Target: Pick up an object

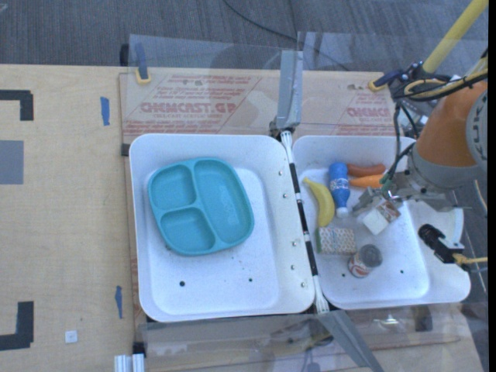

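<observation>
Small white block [377, 219] under the two-finger gripper [378, 205].
Block lies just below the claw; whether it grips, I cannot tell.

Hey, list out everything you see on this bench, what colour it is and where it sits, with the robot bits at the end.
Left bin: one, white, on the bench.
Right bin: one, white, beside the left bin.
Divided plate: one, teal, three compartments, in the left bin.
Banana: one, yellow, right bin, near its left wall.
Bottle: one, blue and white, right of the banana.
Carrot: one, orange, far side of the right bin.
Patterned packet: one, pale, below the banana.
Can: one, grey top, near side of the right bin.
White block: one, under the gripper.
Arm: one, grey with orange band, over the right bin.
Gripper: one, dark, low over the white block.
</observation>
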`<state>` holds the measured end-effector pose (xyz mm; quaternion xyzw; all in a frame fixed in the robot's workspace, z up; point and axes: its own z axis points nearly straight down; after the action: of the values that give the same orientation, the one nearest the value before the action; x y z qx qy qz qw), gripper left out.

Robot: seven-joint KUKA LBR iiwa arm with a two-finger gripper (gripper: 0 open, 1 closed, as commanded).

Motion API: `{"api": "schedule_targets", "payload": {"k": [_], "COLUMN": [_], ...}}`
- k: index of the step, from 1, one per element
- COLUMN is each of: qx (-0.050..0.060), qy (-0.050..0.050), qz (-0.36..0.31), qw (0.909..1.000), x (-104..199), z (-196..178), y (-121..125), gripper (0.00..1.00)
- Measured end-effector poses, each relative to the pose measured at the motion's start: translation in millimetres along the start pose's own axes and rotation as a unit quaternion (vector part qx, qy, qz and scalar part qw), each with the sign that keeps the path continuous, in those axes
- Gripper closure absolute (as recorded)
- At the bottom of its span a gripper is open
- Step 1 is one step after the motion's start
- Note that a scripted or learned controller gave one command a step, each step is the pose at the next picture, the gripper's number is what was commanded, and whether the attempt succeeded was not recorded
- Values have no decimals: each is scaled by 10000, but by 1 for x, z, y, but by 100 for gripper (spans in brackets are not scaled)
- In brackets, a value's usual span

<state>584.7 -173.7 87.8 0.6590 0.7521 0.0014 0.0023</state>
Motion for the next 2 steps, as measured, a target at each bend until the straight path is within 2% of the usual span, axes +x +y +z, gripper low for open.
{"api": "schedule_targets", "payload": {"k": [1, 2], "qx": [-32, -31], "qy": [-12, -11], "qz": [21, 21], "qw": [10000, 10000], "x": [-2, -2], "z": [-12, -12], "y": [1, 1], "gripper": [100, 0]}}
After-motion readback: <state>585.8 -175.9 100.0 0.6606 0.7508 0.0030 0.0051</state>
